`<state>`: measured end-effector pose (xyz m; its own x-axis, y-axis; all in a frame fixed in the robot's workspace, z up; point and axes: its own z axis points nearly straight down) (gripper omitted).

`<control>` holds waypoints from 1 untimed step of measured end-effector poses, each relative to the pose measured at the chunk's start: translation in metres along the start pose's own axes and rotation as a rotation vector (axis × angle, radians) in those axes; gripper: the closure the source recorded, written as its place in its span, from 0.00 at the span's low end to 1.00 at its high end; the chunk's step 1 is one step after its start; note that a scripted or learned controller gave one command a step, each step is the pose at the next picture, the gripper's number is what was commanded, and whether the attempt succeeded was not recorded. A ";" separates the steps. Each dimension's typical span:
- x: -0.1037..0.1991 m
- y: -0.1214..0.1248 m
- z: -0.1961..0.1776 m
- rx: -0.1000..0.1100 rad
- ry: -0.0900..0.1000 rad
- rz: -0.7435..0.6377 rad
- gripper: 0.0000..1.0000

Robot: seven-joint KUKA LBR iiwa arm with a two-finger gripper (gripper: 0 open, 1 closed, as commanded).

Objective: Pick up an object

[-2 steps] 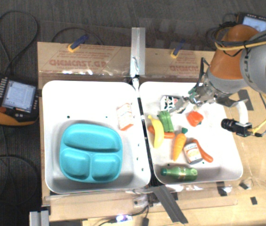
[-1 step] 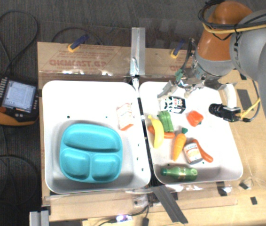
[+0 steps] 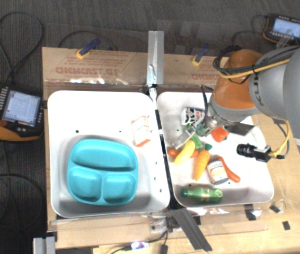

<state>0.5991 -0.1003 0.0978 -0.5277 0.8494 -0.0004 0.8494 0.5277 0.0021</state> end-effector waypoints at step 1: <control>0.001 0.000 -0.008 -0.001 0.002 0.000 1.00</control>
<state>0.5990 -0.0993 0.1062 -0.5274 0.8496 0.0014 0.8496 0.5274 0.0029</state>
